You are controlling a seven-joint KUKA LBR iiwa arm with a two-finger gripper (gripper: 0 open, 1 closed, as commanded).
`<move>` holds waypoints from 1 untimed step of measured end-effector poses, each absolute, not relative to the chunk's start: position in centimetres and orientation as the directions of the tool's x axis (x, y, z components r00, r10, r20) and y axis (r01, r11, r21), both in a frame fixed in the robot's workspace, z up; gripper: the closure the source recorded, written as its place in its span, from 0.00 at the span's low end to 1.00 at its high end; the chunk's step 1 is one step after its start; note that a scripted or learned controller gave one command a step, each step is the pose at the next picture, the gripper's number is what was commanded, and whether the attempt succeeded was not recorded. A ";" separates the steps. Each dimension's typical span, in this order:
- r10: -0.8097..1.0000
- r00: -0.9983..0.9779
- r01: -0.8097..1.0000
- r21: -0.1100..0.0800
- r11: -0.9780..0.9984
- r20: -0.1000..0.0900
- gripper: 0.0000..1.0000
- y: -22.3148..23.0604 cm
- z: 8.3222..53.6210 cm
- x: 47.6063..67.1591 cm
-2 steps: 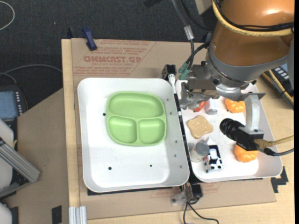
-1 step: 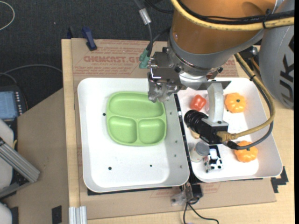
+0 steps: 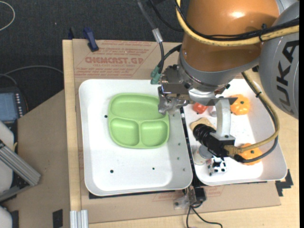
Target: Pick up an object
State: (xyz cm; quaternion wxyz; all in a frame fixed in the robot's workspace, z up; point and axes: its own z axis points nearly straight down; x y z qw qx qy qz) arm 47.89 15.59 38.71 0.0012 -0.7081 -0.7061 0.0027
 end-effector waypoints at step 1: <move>1.000 0.007 1.000 -0.010 -0.007 -0.003 1.00 9.8 30.9 47.8</move>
